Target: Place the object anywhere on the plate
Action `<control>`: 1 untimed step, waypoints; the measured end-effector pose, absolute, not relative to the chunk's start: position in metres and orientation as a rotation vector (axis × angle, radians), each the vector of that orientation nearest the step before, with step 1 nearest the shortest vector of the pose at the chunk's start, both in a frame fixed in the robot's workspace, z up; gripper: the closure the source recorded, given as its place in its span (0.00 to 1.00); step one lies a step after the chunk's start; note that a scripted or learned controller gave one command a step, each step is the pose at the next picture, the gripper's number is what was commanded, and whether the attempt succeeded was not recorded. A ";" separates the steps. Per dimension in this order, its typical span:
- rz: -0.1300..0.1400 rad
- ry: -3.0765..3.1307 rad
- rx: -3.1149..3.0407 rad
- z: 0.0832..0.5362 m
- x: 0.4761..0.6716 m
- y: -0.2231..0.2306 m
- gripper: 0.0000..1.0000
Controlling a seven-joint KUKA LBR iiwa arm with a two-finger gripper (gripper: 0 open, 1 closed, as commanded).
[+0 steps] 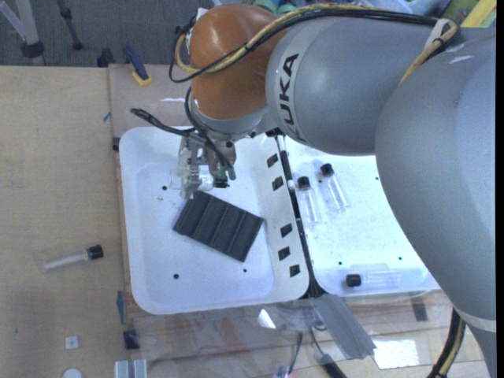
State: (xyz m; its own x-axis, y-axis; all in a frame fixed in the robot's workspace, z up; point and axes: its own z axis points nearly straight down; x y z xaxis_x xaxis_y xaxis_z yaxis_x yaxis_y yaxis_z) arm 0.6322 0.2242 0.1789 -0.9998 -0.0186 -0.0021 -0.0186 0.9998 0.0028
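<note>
While the grey arm [370, 77] reaches in from the right, its orange band [224, 50] is seen above the left bin [150, 282], and the gripper [201, 176] is positioned just above the upper edge of a dark ribbed plate [218, 224]. The plate is laid flat and askew near the middle of the left bin. Something small and clear appears to be located at the fingertips, close to the plate's upper left corner, but it cannot be told whether it is grasped or whether the fingers are parted or closed.

Two clear vials with black caps [319, 186] are seen lying side by side in the right bin [354, 286], near the divider, and a third capped vial [378, 278] is found at that bin's lower edge. Another vial [75, 258] is seen on the bench [55, 172] to the left of the bins, well apart from them.
</note>
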 end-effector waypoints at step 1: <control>0.003 2.969 1.017 0.157 0.667 0.223 1.00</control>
